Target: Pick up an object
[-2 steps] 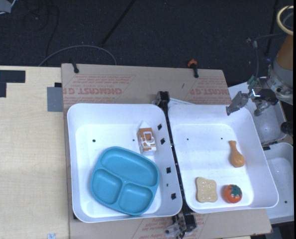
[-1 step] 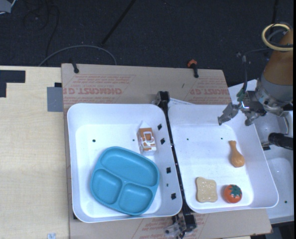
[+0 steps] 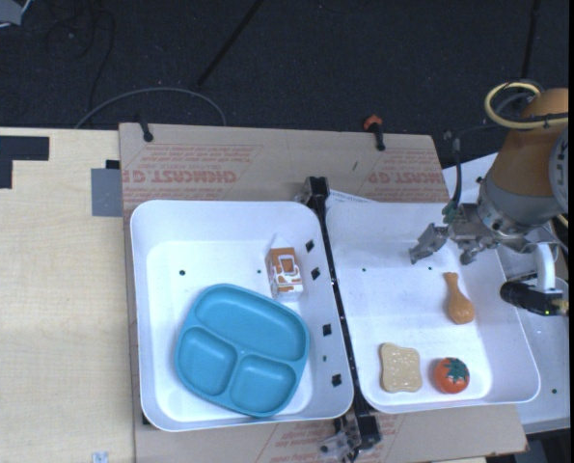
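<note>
My gripper (image 3: 448, 242) hangs over the right bin (image 3: 364, 258), toward its 1 o'clock corner, fingers spread and nothing between them. The nearest thing to me is the drumstick (image 3: 457, 299), lying just at my 6 o'clock on the bin floor, apart from my fingers, its thin end pointing toward 12 and its fat end toward 6. I judge it a toy: light, stiff, probably smooth plastic that could squirt out of a pinch on the rounded bulb. The narrow shank looks the better place to close, fingers across it from 9 and 3, though that end is thin enough that I could miss it. Farther toward 6 sit the bread (image 3: 399, 367) and the tomato (image 3: 451, 375), side by side and near the bin's lower wall; the bread lies flat and offers little edge, and the tomato is round and likely to roll. In the left bin (image 3: 156, 258) a blue tray (image 3: 240, 349) fills the floor, with a small carton (image 3: 285, 271) at its 12 o'clock, both well apart from me.
</note>
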You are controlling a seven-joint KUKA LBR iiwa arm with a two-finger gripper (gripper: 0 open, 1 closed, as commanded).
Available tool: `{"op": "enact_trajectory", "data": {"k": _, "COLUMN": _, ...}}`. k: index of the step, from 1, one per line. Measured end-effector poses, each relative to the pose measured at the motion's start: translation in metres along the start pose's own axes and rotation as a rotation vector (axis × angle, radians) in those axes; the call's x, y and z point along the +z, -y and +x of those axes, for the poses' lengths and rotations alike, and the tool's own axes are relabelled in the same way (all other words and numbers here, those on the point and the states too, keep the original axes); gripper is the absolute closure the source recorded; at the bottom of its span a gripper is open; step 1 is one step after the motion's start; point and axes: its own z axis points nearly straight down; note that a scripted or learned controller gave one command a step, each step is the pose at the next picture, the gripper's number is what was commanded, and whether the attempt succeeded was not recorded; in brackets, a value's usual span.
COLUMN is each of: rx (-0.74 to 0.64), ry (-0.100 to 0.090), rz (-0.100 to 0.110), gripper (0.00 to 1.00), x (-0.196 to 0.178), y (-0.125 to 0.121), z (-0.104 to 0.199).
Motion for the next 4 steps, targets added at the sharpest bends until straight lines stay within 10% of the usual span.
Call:
{"op": "enact_trajectory", "data": {"k": 1, "rx": 0.000, "ry": 0.000, "rz": -0.001, "gripper": 0.00, "x": 0.063, "y": 0.001, "z": -0.004}}
{"op": "enact_trajectory", "data": {"k": 2, "rx": 0.002, "ry": 0.002, "rz": -0.006, "gripper": 1.00, "x": 0.049, "y": -0.001, "z": -0.005}}
{"op": "enact_trajectory", "data": {"k": 4, "rx": 0.001, "ry": 0.005, "rz": -0.014, "gripper": 1.00, "x": -0.078, "y": 0.001, "z": -0.013}}
